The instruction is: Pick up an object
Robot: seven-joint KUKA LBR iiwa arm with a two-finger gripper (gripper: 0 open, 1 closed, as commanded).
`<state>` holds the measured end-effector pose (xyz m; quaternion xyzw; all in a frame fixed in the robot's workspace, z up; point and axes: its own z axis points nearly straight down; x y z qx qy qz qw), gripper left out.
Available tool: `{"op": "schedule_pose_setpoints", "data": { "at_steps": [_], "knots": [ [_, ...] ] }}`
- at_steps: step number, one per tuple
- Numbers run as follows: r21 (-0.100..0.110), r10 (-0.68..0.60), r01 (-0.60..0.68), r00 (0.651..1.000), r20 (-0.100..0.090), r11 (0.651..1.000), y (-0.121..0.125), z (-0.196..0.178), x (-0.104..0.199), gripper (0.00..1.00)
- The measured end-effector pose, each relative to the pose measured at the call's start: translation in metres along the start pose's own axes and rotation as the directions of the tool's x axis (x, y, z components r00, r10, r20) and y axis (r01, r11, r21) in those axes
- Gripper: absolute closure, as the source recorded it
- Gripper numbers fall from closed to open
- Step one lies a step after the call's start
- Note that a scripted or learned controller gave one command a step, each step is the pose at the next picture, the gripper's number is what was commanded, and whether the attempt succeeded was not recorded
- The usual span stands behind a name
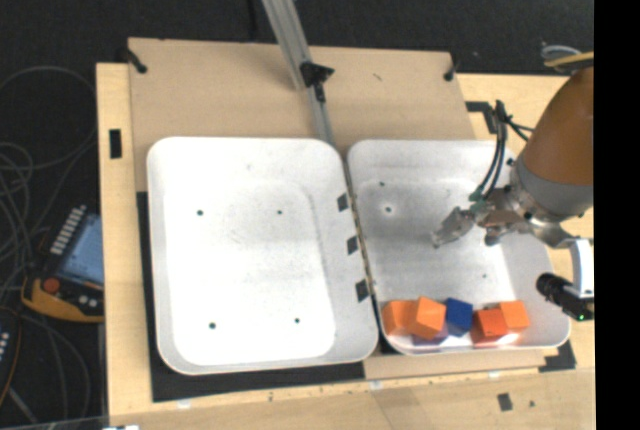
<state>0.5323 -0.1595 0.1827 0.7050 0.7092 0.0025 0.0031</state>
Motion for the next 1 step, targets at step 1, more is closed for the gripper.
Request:
{"op": "schedule_pose_setpoints", "data": {
  "at_steps": [1],
  "knots": [
    [0.002,-0.004,0.004,1.0,-0.003,1.0,-0.003,-0.0365,0.0846,0.0]
  ]
}}
